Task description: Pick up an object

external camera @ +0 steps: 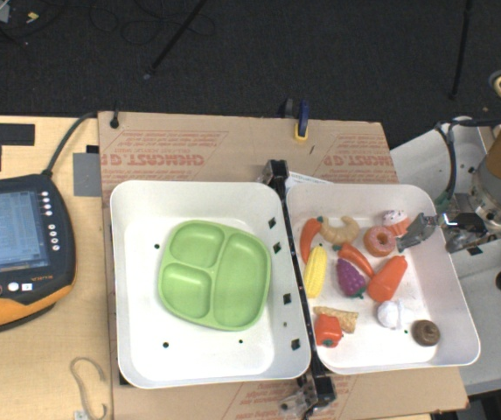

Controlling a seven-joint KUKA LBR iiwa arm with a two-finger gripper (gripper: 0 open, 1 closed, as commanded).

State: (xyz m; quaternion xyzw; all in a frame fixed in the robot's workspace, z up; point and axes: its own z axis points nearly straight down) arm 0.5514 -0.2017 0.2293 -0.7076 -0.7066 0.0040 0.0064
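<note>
Pick not yet made: the grey two-finger tool [418,231], finger state indeterminable, hovers at the right shallow white bin [460,309], where every plastic toy food item [352,277] lies ungrasped.

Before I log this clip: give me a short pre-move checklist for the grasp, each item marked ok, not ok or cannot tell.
1. Gripper inside the right white bin, near its far right side: ok.
2. Toy foods within reach; pink ring doughnut and orange carrot lie closest: ok.
3. An object between the fingers: cannot tell.
4. Target separated from neighbours; purple grape bunch and yellow corn cob crowd the carrot: not ok.
5. Green divided plate in the left white bin lies away from the arm: ok.
</note>
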